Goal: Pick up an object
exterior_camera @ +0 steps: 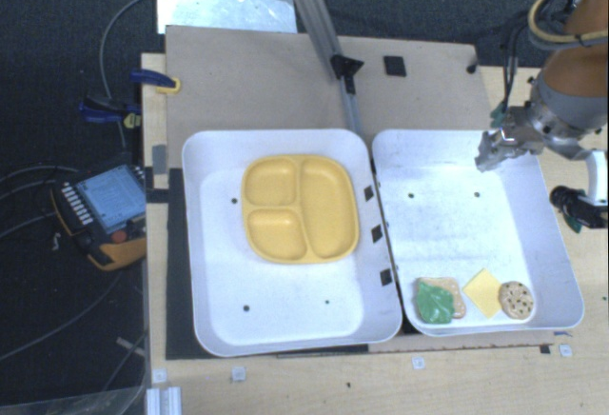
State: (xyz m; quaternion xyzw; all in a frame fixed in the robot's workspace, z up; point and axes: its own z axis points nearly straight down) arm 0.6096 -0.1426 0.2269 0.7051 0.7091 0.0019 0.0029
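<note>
Two shallow white bins side by side on a bench. The left bin holds a yellow plastic divided plate with three compartments, lying flat near its far side. The right bin holds three small toy food pieces in a row along its near edge: a green-topped slice of toast, a yellow cheese square and a round speckled cookie, each just beside the next. The gripper hovers at the far right corner of the right bin, well apart from the pieces; whether its fingers are open or closed cannot be told.
</note>
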